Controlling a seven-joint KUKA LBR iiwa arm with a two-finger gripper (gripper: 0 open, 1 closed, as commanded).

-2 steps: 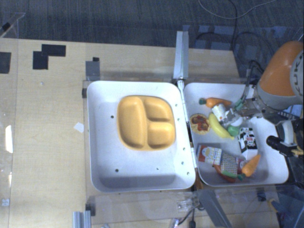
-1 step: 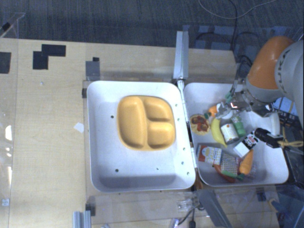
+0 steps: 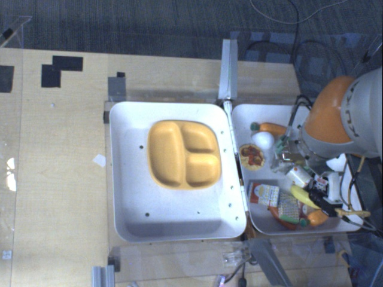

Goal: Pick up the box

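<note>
While the arm (image 3: 341, 115) reaches into the right bin (image 3: 239, 115) from the right edge, the gripper (image 3: 286, 154) hangs low over the middle of that bin, close beside the white egg (image 3: 262, 140) and the small pizza slice (image 3: 252, 156). Whether anything sits in the gripper cannot be told from this view, because the wrist covers it from above.

The box (image 3: 276, 197) lies flat in the near half of the right bin, close to the bin's left wall. It is a white and red carton with printed pictures on its face. Its long axis seems to run from the left wall toward the near right corner, a little tilted. A yellow banana (image 3: 304, 197) lies just beside its right end, and a red and orange piece (image 3: 302, 221) touches or overlaps its near edge, so that side is crowded.

From the gripper, the box lies toward the near edge of the bin, and slightly to the left wall. So the coming move probably needs a short travel toward the near edge, then a turn of the wrist to close across the short side of the box.

The left bin (image 3: 128, 178) holds 1 yellow divided tray (image 3: 182, 154) in its middle, well apart from the box.
</note>
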